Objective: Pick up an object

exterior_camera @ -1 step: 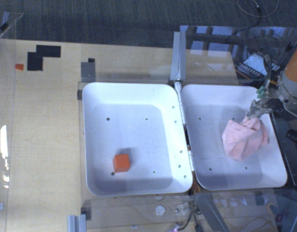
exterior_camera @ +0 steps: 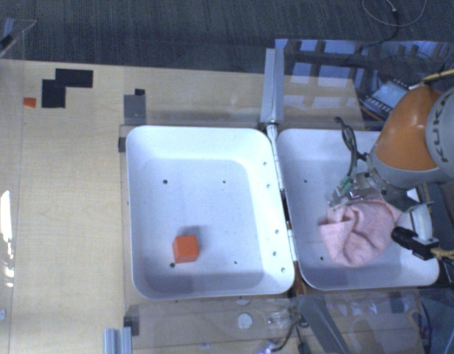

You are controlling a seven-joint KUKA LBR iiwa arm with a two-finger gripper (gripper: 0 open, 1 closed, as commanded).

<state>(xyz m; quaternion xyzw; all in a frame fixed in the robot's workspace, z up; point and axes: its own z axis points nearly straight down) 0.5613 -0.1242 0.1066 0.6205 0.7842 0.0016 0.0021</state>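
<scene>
Camera view: end effector [exterior_camera: 350, 192] sat low in right bin [exterior_camera: 308, 271], touching top edge of pink cloth [exterior_camera: 357, 231] near bin's right side; couldn't tell its state. Orange block [exterior_camera: 186, 248] in left bin [exterior_camera: 149, 271], front-left area. Risk: soft cloth likely slips on lift
</scene>
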